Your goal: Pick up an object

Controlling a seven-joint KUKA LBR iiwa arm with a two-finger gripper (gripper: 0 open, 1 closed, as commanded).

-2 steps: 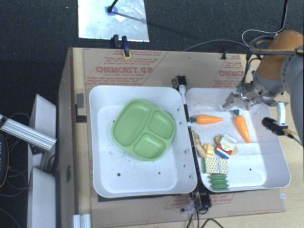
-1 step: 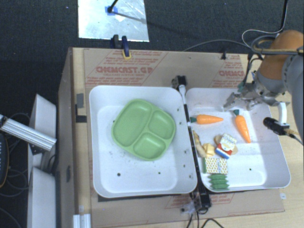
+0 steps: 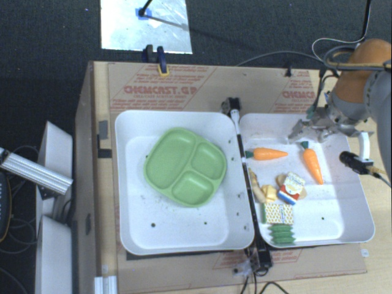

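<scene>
1. The arm (image 3: 361,78) reaches in from the right, grey with an orange band, its wrist above the far right corner of the right bin (image 3: 355,225).
2. The gripper (image 3: 317,129) hangs over the far part of that bin, metal fingers (image 3: 301,129) splayed apart with nothing between them.
3. Just below the gripper lies a carrot (image 3: 313,165), pointing toward the near edge, its green top close to the fingertips; whether they touch it cannot be told.
4. A second carrot (image 3: 269,154) lies crosswise near the bin's left wall, well apart from the gripper.
5. Nearer the front sits a cluster of small toy foods (image 3: 288,188): pale and tan pieces, one with red and blue on it.
6. In front of those lie a pale speckled block (image 3: 278,213) and, touching the near wall, a green ridged piece (image 3: 282,233).
7. The left bin (image 3: 141,237) holds a green divided plate (image 3: 185,166), lying flat near its middle and turned at an angle.
8. Both bins sit side by side on a brown board (image 3: 184,87) printed with red lettering, which covers the surface.
</scene>
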